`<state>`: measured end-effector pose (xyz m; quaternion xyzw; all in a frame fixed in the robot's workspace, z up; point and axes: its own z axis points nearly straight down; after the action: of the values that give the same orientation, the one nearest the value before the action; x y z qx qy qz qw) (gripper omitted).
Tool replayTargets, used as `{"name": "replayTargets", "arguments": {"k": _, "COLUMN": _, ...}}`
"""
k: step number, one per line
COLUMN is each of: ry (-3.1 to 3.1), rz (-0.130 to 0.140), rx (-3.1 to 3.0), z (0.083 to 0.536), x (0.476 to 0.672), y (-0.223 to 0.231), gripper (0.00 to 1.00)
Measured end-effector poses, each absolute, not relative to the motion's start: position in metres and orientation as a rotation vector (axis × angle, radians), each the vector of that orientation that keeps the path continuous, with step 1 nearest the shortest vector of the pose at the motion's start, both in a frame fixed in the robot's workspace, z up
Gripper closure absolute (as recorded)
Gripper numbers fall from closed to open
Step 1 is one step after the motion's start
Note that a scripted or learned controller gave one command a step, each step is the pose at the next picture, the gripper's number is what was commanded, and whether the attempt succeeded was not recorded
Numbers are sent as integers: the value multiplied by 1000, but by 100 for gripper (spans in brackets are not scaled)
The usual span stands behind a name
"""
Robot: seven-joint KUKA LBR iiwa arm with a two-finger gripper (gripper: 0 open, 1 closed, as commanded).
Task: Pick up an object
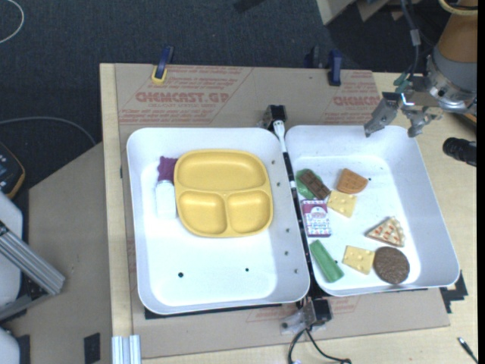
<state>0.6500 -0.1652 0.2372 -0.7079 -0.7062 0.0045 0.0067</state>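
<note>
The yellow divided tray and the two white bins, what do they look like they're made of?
The yellow tray looks like moulded plastic with a matte to satin finish: uniform colour, rounded compartment walls, soft highlights. The left bin and right bin look like thin formed white plastic, smooth, with rounded corners and raised rims, though coated metal can't be excluded.
</note>
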Motion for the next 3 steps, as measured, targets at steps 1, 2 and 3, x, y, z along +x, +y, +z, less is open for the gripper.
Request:
{"name": "replayTargets", "arguments": {"k": 1, "ry": -2221, "rz": 1, "rx": -2220, "z": 246, "x": 652, "y": -165, "gripper": 0}}
{"name": "replayTargets", "arguments": {"k": 2, "ry": -2220, "rz": 5, "rx": -2216, "z": 186, "x": 657, "y": -159, "gripper": 0}}
{"name": "replayTargets", "arguments": {"k": 3, "ry": -2220, "rz": 5, "rx": -2215, "z": 128, "x": 663, "y": -152, "gripper": 0}}
